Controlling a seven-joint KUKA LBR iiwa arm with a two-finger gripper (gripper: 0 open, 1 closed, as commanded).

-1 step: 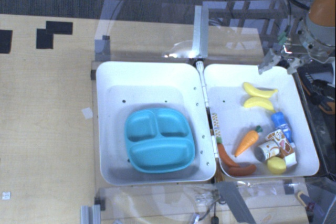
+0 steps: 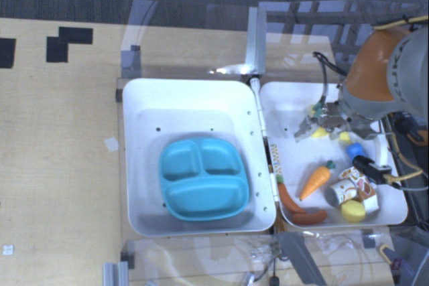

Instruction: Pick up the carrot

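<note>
The carrot (image 2: 314, 182), orange with a green top, lies at a slant in the right bin (image 2: 288, 104), its tip pointing to the front left. My gripper (image 2: 310, 128) hangs over the back of that bin, roughly a carrot's length behind the carrot and apart from it. Small yellow and blue toys (image 2: 343, 137) lie just beside and under the gripper.
A brown-red sausage (image 2: 299, 209) curves along the right bin's front left corner, close to the carrot's tip. A printed can (image 2: 348, 188) and a yellow lemon (image 2: 353, 211) sit to the carrot's right. A blue divided plate (image 2: 203, 177) rests in the left bin (image 2: 147, 144).
</note>
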